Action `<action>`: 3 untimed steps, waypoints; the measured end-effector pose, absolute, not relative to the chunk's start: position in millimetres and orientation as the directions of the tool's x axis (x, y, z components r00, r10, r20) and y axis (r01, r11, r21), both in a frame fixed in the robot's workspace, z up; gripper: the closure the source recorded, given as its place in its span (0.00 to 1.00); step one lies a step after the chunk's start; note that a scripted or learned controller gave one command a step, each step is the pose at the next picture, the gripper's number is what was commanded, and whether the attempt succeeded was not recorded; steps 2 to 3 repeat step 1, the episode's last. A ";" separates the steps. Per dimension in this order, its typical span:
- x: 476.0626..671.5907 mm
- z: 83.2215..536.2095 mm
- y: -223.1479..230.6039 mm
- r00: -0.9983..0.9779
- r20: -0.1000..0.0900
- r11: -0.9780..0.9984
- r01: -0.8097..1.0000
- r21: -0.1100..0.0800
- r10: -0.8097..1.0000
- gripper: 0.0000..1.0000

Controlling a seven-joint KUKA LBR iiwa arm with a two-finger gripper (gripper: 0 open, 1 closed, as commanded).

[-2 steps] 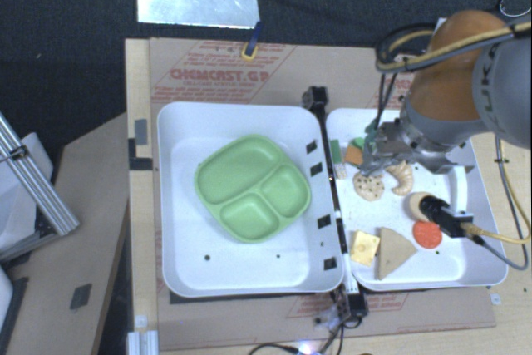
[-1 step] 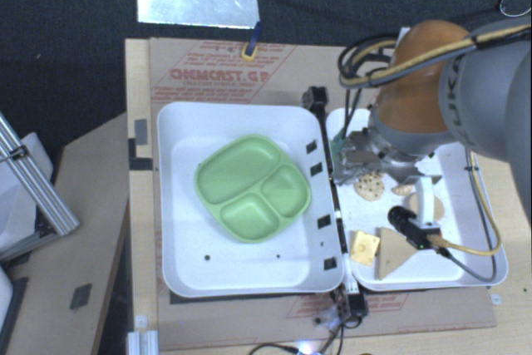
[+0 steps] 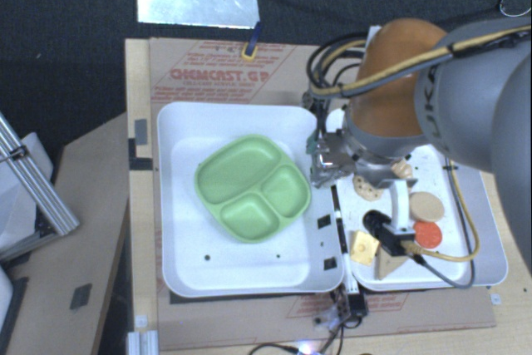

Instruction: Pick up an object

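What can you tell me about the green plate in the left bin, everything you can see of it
The green plate is a pale green divided tray that looks like smooth plastic, with rounded corners and a raised rim. Low ridges split it into three compartments: one long one along its upper left side and two smaller ones toward the lower right. All three look bare. It lies flat, right side up, turned at a slant, on the floor of the left white bin, nearer the bin's right wall. Nothing rests on it.

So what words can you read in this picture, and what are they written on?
"CHEMCAST GP" in red capitals, on the brown board behind the left bin; the last letters are blurry.
More red print on the board's front edge: too small to read.
Letters on the grey arm, perhaps "UK": partly cut off.
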State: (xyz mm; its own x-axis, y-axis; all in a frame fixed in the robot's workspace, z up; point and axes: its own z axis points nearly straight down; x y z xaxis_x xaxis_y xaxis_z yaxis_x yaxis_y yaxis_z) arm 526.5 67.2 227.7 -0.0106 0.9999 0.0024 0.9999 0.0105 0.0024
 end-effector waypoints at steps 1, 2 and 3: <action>520.0 233.1 113.5 -0.010 0.002 0.010 1.000 0.001 1.000 1.00; 520.0 233.1 113.5 -0.010 0.002 0.010 1.000 0.001 1.000 1.00; 520.0 233.1 113.5 -0.010 0.002 0.010 1.000 0.001 1.000 1.00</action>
